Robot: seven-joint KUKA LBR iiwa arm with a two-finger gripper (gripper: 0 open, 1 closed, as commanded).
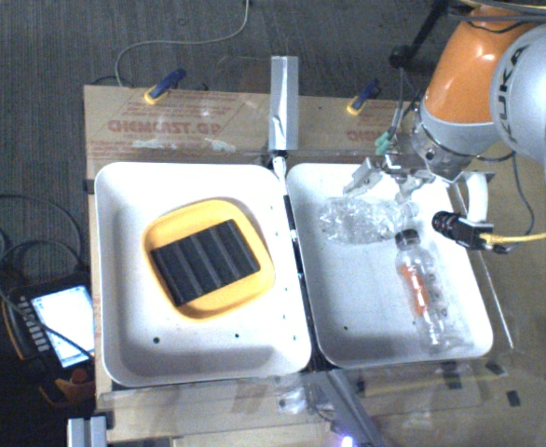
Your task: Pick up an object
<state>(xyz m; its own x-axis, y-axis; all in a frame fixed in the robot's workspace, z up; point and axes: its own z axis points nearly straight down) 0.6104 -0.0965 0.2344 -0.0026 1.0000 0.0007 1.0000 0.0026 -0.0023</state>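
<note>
Pincer (382, 177) spread over crumpled plastic (357, 220) near right bin's (348, 329) far rim; bottle (422, 287) beside it

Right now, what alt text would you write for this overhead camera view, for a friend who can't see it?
A grey and orange robot arm reaches in from the right, its gripper open above crumpled clear plastic in the right bin. A clear plastic bottle lies in that bin too; the left bin holds a yellow tray with a black ribbed insert.
</note>
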